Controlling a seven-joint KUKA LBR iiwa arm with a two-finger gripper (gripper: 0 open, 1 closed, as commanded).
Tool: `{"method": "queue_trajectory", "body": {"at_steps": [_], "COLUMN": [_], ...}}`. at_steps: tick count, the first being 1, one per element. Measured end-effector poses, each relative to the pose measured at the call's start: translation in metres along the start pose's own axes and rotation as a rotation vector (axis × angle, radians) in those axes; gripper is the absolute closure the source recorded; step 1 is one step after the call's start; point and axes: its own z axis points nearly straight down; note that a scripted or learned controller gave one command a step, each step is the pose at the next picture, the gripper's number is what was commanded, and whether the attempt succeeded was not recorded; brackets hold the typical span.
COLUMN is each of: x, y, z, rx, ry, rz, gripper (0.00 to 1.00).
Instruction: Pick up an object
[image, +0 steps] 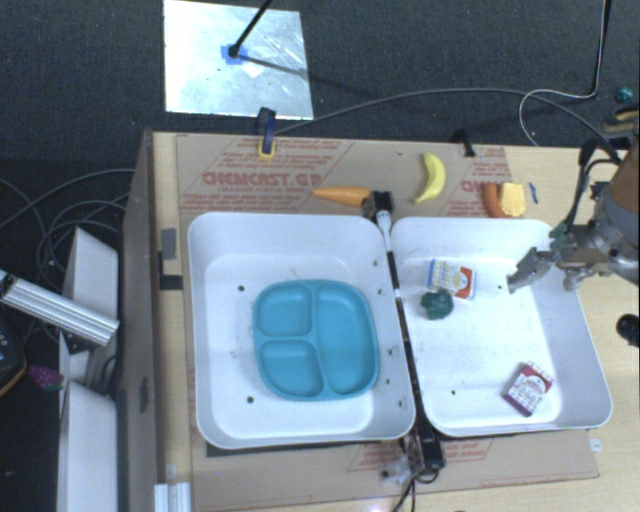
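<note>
Since the task just says grab an object, the likeliest pick looks like the small white carton (452, 277) sitting in the right bin (570, 330), up near the divider. It's a little printed box with blue and red on it, probably cardboard, so light and fairly stiff with flat sides. Pinching it across its two narrow faces would be the safe bet; squeeze too hard and it might dent.

Just beside it, maybe touching, is a dark green lump (437, 304), rounded and bumpy, possibly soft rubber or plastic. That one could roll or squirt out of a pinch. Well apart, down at the near right corner of the same bin, lies a red packet (528, 388), flat and likely slick, harder to get under.

As for the claw (524, 276), it hovers over the right bin's far right part, and whether it's open or shut can't be told from this angle. Nothing sits between its tips.

Over in the left bin (215, 300) rests a blue divided plate (315, 338), smooth hard plastic. Behind the bins on the table (300, 165) lie a banana (432, 177) and a carrot (340, 196), toy-looking.
</note>
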Motion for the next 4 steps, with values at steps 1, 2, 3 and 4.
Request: {"method": "queue_trajectory", "body": {"at_steps": [1, 2, 3, 4], "x": [0.025, 0.038, 0.044, 0.035], "y": [0.013, 0.063, 0.13, 0.102], "z": [0.138, 0.168, 0.174, 0.174], "rx": [0.005, 0.0, -0.001, 0.0], "ry": [0.002, 0.0, 0.0, 0.0], "rz": [0.0, -0.001, -0.001, 0.001], "gripper": [0.0, 0.0, 0.0, 0.0]}}
